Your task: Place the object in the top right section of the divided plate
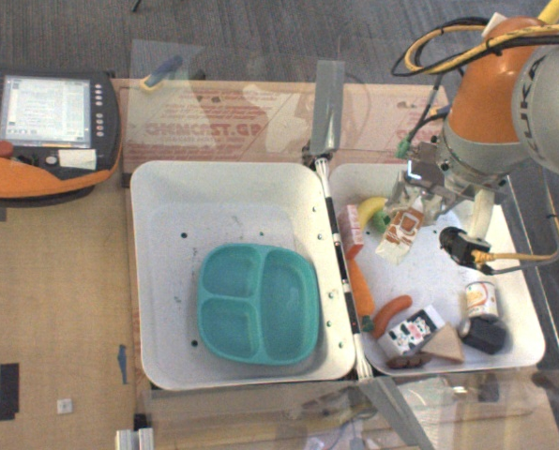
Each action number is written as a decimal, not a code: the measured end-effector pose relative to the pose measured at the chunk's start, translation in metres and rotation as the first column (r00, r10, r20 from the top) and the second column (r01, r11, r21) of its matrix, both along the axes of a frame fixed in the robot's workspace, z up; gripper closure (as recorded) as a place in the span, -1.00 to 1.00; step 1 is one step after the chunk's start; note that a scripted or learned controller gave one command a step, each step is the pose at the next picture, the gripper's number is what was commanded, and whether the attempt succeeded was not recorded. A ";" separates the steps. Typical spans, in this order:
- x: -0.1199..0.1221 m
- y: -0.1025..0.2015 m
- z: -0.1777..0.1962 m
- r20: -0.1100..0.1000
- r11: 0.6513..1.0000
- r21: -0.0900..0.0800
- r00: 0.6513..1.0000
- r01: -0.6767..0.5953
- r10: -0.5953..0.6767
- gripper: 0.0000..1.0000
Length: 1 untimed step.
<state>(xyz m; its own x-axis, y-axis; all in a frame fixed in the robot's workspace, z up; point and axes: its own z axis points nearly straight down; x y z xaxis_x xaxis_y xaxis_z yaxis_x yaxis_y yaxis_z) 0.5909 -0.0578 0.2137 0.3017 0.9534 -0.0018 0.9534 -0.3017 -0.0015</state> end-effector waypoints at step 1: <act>0.017 0.018 -0.030 0.000 1.000 0.002 1.000 -0.028 0.028 1.00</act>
<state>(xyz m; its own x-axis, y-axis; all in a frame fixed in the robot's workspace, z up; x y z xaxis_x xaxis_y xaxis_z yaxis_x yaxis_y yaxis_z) 0.6075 -0.0394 0.1841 0.2745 0.9616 -0.0002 0.9616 -0.2745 -0.0024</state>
